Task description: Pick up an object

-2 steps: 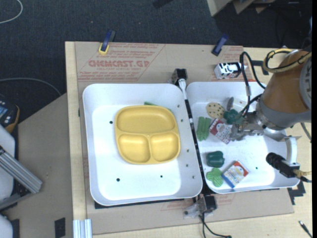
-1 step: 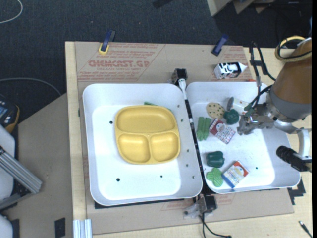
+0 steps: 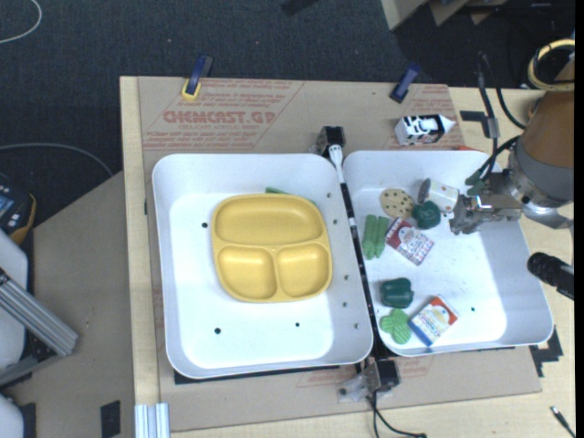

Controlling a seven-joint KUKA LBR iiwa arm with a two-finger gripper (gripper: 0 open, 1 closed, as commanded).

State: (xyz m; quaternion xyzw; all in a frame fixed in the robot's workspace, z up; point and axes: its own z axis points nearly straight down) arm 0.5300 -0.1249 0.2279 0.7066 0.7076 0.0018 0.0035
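At the right edge of the frame we see the arm (image 3: 552,149), a rounded body in two finishes: an orange-brown upper section and, directly below it, a smooth light-grey section with a curved, glossy surface. We note thin black cables (image 3: 497,149) running along its left side, arching down from the upper right of the frame toward the wrist. At the wrist we see a compact metallic block in grey and silver with dark recesses. From this block the claw (image 3: 462,219) projects toward the left of the frame; it is small, dark grey and built of angular metal parts. Finer markings and screws are too small for us to make out.
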